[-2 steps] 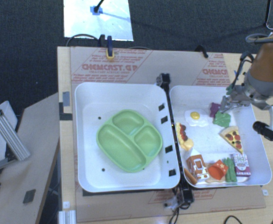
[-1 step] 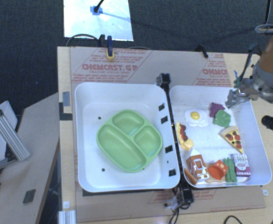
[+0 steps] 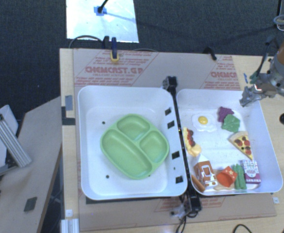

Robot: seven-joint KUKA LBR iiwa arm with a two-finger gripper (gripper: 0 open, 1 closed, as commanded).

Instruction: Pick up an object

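In the left bin lies a green divided plate. The right bin holds toy foods: a fried egg, a purple piece, a green piece, a pizza slice. The gripper hangs over this bin's far right corner; I cannot tell its state.

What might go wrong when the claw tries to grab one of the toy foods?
1. The toys at the near end of the right bin lie packed together, so the claw might bump neighbours like the pizza slice or grab two.
2. The fried egg looks flat, so the claw may slide off it.
3. The claw sits by the bin's far rim and could clip it going down.
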